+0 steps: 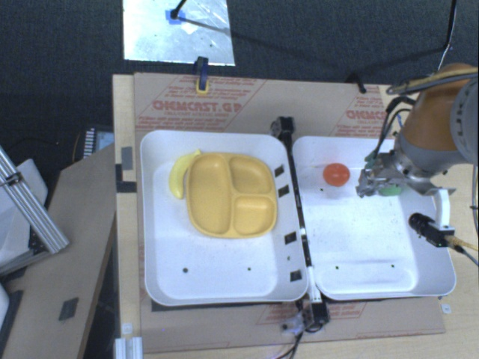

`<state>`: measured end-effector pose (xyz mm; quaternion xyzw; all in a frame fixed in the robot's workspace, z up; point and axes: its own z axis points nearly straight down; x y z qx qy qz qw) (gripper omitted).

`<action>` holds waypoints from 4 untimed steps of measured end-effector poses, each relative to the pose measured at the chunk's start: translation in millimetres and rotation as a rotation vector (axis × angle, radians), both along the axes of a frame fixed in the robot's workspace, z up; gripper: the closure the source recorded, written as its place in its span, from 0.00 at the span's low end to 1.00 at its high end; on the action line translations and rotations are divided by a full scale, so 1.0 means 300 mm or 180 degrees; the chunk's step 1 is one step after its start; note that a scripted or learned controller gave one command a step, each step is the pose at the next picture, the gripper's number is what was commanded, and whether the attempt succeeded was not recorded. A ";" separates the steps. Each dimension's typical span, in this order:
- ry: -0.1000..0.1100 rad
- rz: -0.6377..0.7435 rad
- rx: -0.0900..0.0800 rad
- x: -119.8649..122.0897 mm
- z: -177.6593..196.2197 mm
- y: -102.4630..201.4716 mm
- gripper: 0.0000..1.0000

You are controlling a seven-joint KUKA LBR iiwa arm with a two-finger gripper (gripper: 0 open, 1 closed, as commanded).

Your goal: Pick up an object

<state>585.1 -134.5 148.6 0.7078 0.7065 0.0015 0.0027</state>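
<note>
Orange ball (336,173) in right bin (374,275), just left of end effector (368,185), grip state indiscernible.

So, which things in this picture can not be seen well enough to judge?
- Green object in the right bin, camera view: mostly hidden by the gripper, so its shape is unclear.
- Banana in the left bin: partly covered by the yellow divided plate.
- Arm: cut off by the right edge.
- Whether the gripper touches the orange ball: too small to tell.
</note>
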 end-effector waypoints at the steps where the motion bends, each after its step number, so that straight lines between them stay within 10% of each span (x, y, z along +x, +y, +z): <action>1: -0.0008 0.0023 0.0000 0.020 0.204 0.023 1.00; 2: -0.0009 0.0026 0.0000 0.042 0.408 0.045 1.00; 4: 0.0015 0.0035 0.0010 0.002 0.356 0.374 1.00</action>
